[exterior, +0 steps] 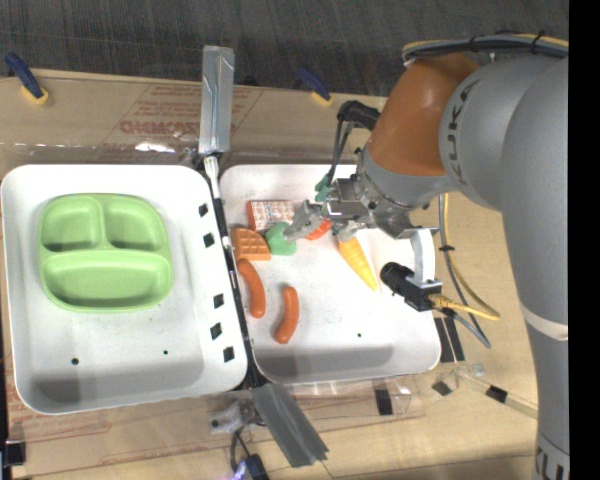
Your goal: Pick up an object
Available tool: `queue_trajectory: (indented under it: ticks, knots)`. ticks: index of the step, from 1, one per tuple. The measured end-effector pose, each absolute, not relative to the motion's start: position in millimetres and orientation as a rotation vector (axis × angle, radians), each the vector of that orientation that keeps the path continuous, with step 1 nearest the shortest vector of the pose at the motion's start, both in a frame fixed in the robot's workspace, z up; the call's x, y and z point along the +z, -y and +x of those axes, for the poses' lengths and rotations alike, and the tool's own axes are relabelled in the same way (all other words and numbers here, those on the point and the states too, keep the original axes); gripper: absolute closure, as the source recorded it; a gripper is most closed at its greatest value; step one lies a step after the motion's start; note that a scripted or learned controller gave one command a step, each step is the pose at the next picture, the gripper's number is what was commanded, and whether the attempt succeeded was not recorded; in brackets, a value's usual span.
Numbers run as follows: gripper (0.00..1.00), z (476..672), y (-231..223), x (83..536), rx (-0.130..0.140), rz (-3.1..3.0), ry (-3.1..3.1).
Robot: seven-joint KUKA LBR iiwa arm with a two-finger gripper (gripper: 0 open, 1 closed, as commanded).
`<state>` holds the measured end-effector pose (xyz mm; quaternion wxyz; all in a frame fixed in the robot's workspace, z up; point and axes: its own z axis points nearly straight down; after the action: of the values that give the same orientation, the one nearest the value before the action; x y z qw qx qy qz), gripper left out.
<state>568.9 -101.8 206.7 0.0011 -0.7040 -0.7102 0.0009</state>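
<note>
Camera view: we cannot tell our claw's (pixel 310 223) state. Green-topped carrot (pixel 298 233) lies under it, long axis left-right, green end pointing left. Cone (pixel 358 259) just right; box (pixel 270 211), waffle (pixel 250 244), sausages (pixel 286 314) left, below.

Bright, even light; mild softness.
</note>
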Motion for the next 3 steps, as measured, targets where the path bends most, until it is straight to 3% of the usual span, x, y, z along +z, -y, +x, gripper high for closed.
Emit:
queue_trajectory:
  ticks: [1,2,3]
  knots:
    - [0.00,543.5,190.4,164.9,0.006,-2.341,2.092]
    - [0.00,548.2,163.4,195.6,0.000,-2.157,2.287]
    - [0.00,589.1,209.4,98.0,0.003,-2.361,2.071]
